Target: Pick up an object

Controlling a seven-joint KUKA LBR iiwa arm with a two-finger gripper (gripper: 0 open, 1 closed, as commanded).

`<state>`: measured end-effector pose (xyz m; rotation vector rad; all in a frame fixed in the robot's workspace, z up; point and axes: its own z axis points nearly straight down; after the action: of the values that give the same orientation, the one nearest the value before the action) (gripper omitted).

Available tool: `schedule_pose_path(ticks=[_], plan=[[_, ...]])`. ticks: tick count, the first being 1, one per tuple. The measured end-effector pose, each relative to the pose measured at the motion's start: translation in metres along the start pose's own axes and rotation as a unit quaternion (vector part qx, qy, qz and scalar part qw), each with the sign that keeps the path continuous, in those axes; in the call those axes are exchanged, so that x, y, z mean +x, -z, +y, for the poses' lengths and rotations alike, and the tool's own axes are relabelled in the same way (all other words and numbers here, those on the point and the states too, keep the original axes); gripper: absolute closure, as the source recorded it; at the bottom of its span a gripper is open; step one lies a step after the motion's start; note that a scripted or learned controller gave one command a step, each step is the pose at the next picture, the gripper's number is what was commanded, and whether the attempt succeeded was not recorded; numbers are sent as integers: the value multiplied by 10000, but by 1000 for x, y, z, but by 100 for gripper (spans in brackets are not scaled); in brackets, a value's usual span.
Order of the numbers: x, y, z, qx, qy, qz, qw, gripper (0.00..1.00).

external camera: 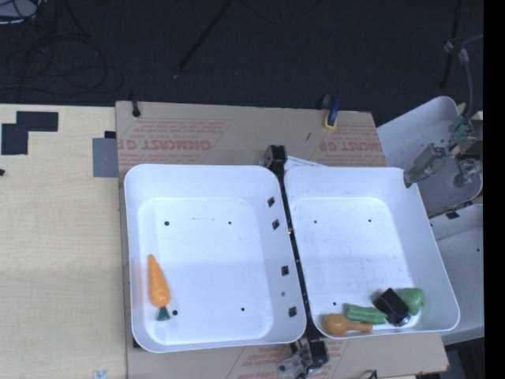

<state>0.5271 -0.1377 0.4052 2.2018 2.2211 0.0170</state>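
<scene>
Gripper sits at the right bin's far right rim; you cannot tell its state from here. Best target: the toy carrot, far across from the hand, alone in the left bin near its outer wall. Likely light, rigid, smooth plastic; take it across the thick middle. Open floor surrounds it, wall close on one side.

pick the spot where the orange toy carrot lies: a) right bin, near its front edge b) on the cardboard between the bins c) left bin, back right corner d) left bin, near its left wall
d, the toy carrot lies inside the left bin, close along its left wall toward the front, with its green top pointing to the front edge.
</scene>
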Motion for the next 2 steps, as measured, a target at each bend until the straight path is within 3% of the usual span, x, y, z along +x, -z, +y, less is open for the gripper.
schedule_pose_path(ticks=[1,2], plan=[[100,108,20,29,18,20,10000,0],[95,110,19,114,-13,5,9999,100]])
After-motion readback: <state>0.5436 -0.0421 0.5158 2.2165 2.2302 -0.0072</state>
